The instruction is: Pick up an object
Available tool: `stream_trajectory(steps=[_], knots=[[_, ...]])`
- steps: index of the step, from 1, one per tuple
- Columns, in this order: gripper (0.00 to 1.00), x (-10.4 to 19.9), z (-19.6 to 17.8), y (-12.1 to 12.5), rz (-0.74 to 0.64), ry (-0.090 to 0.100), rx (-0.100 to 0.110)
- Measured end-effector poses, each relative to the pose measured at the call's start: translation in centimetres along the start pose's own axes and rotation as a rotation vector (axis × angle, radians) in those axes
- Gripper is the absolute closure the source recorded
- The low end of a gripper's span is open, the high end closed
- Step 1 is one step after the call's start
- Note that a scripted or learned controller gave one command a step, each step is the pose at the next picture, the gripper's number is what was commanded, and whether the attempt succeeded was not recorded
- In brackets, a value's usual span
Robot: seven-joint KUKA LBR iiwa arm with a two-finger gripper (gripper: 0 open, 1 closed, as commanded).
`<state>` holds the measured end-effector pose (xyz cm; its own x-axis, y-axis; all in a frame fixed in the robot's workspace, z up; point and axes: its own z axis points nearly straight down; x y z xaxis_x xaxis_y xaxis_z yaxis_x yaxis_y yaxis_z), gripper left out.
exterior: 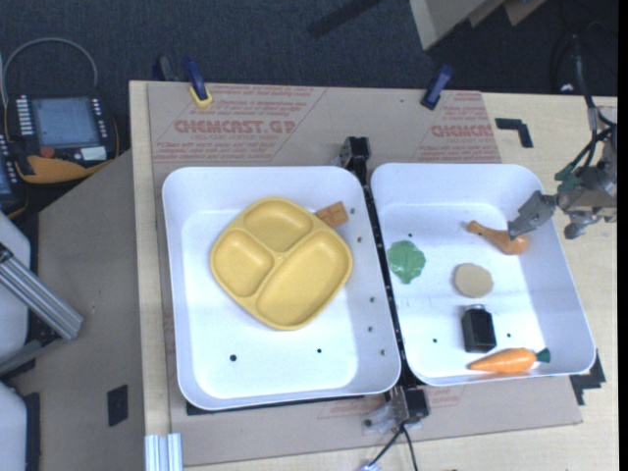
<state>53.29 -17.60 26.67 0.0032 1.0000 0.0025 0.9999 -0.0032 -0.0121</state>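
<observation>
The orange drumstick-shaped toy (494,236) lies at about two o'clock in the right bin (432,189), still on the floor. The gripper (525,219) touches its outer end; whether it grips I cannot tell. Nothing looks lifted yet, so the pick remains.

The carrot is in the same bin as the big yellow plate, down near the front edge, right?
Not quite. The carrot does lie near the front edge, but it is in the right bin, while the yellow plate sits in the left bin. The camera view shows it just in front of a small black object.
</observation>
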Motion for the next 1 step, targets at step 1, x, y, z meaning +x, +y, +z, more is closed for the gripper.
stream_trajectory(steps=[1], knots=[[0.00, 0.05, -0.61, 0.21, -0.003, -0.003, -0.012]])
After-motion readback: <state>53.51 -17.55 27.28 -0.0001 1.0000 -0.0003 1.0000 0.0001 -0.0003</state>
